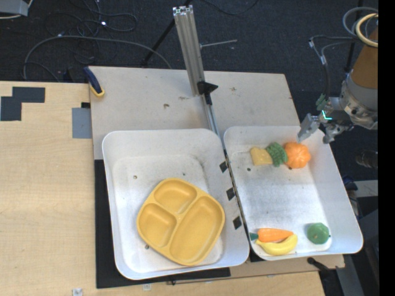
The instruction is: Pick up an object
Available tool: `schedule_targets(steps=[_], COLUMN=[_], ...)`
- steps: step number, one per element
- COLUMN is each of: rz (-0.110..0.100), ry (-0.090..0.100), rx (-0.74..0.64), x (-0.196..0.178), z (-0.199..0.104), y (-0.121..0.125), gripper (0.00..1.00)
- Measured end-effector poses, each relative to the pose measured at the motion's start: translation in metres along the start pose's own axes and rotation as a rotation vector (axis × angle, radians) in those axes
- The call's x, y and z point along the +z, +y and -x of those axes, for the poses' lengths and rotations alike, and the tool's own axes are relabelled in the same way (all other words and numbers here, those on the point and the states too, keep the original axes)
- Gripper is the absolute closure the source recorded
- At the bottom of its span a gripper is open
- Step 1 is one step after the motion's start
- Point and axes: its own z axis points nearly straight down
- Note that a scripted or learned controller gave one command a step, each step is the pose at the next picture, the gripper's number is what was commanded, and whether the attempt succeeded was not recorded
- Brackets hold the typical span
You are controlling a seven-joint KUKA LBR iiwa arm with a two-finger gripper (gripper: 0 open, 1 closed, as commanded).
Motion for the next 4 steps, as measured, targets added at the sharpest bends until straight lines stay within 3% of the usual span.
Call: schedule_targets(steps=[1,3,4], rz=[0.004,-0.004,0.006], ry=[-0.001,0.001,-0.002], rx=[0.000,0.000,0.001], x=[-0.002,0.118,0.147], z=[0.000,0.008,0.009], y=[0.001,0.001,0.002], gripper=[0.00,0.00,0.00])
